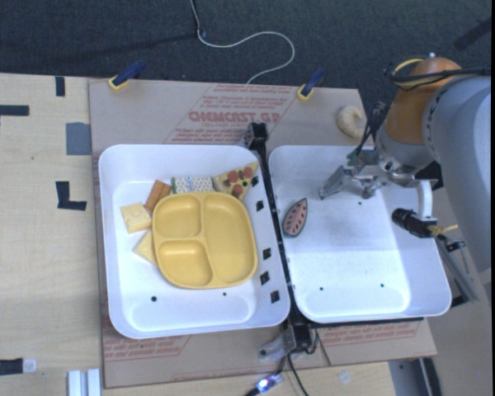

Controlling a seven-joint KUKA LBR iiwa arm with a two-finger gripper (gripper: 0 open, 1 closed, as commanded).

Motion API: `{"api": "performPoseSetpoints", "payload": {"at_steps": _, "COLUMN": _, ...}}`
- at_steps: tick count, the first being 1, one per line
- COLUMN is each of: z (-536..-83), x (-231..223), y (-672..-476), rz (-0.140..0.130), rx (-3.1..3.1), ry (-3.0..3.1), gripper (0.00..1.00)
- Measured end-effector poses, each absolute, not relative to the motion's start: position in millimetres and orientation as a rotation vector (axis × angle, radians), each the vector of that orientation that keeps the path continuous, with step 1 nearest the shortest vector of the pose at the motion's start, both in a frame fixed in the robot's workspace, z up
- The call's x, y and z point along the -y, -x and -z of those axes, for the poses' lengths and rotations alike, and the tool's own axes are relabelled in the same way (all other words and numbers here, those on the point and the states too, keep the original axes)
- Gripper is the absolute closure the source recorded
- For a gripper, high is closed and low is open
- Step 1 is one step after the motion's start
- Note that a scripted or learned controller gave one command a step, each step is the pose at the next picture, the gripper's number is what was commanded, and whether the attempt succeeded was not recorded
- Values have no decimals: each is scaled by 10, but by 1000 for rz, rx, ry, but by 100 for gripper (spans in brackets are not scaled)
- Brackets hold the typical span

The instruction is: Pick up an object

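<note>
Dark carpet behind; wood bench with cardboard sheet (231,114) clamped by two blue-yellow clips. Two white bins side by side. Left bin (120,304): yellow divided plate (205,239), toy food bits along its top and left edge. Right bin (371,291): one pinkish oval object (295,217) with dark seeds, lying near left wall, alone. Arm in from right, gripper (346,181) over right bin's upper part, well apart from oval object, nothing between fingers. Jaws: cannot tell if apart or together. White cable on carpet.
</note>
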State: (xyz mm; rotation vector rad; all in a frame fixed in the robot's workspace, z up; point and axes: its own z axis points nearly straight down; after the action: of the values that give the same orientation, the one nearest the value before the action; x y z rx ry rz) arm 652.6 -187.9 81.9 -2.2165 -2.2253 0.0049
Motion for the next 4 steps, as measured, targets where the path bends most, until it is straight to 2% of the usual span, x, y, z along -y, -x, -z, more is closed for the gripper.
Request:
{"api": "performPoseSetpoints", "payload": {"at_steps": 1, "z": -956, "x": 1877, "y": -6541, "rz": -2, "rx": 2230, "ry": 2217, "gripper": 100}}
{"api": "performPoseSetpoints", "payload": {"at_steps": 2, "z": -1391, "x": 1884, "y": -6488, "rz": 2, "rx": 2222, "ry": 2222, "gripper": 100}}
{"api": "performPoseSetpoints", "payload": {"at_steps": 3, "z": -2003, "x": 1814, "y": -6535, "rz": 4, "rx": 2227, "ry": 2221, "gripper": 100}}
{"api": "performPoseSetpoints", "payload": {"at_steps": 4, "z": -2263, "x": 1807, "y": -6543, "rz": 2, "rx": 2224, "ry": 2221, "gripper": 100}}
